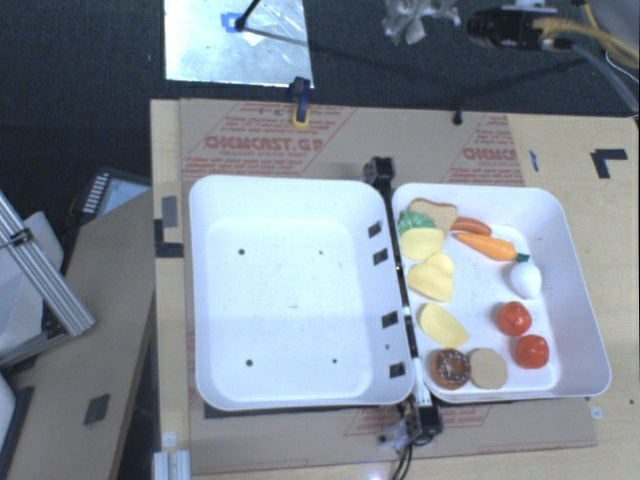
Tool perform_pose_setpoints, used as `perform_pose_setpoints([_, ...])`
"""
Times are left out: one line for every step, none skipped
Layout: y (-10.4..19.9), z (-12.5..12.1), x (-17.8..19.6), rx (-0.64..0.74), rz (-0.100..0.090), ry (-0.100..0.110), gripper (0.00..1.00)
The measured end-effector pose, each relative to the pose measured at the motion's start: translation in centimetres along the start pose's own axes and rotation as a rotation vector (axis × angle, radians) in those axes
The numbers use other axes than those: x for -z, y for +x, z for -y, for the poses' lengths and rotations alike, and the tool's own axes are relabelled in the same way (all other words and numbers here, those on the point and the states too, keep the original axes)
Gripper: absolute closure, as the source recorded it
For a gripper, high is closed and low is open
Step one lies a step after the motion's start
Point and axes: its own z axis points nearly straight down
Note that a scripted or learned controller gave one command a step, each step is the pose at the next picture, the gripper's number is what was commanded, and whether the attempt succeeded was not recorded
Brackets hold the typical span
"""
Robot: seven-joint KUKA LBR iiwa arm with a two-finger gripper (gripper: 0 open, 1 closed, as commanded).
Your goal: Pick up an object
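Observation:
The right bin (pixel 575 298) holds several toy foods. A bread slice (pixel 434 211) and a green leaf (pixel 409 223) lie at its far left. An orange carrot (pixel 488 246) sits beside them. Yellow pieces (pixel 432 279) run down the left side. A white egg (pixel 524 280) and two red tomatoes (pixel 513 318) are on the right. A donut (pixel 450 368) and a tan disc (pixel 488 369) are at the near edge. My gripper (pixel 420 10) hangs blurred at the top of the view, well beyond the bins and high above the bench.
The left bin (pixel 215 268) adjoins the right one along a black hinge strip (pixel 393 268). A shiny metal sheet (pixel 235 28) lies at the far left. A yellow-blue clamp (pixel 300 103) grips the board's far edge. An aluminium rail (pixel 40 278) stands at the left.

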Motion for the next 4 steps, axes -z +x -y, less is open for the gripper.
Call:
perform_pose_setpoints([2.3,0.0,0.0,0.001,0.000,0.000,1.00])
perform_pose_setpoints([3.3,0.0,0.0,-0.001,0.000,0.000,1.00])
perform_pose_setpoints([5.8,0.0,0.0,0.000,0.000,0.000,1.00])
perform_pose_setpoints([7.9,1.5,0.0,0.000,0.000,0.002,1.00])
